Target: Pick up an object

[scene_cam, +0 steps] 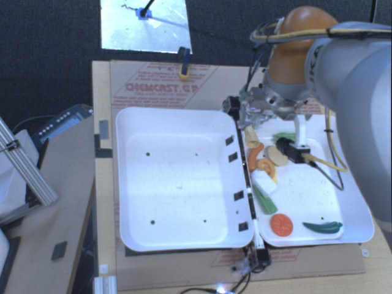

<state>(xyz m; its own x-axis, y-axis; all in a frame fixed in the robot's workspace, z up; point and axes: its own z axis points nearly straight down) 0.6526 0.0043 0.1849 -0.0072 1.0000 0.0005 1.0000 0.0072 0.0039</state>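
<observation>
My gripper (pixel 250 120) hangs over the far left corner of the right bin (pixel 352 216), just above a pale cream piece (pixel 251 137). Below it lie an orange-red carrot shape (pixel 255 154), an orange curl (pixel 267 166), a beige oval (pixel 278 158) and a white block (pixel 265 183). A long green stick (pixel 264 199) lies along the bin's left wall. A red tomato (pixel 282 225) and a dark green pepper (pixel 323 227) sit near the front edge. A green piece (pixel 285 136) is partly hidden behind the wrist.
The left bin (pixel 131 182) stands beside the right one, with a row of black clips (pixel 239 176) along the shared wall. A black cable part (pixel 289 149) and yellow cable (pixel 327 163) trail over the right bin. The arm's body covers the right side.
</observation>
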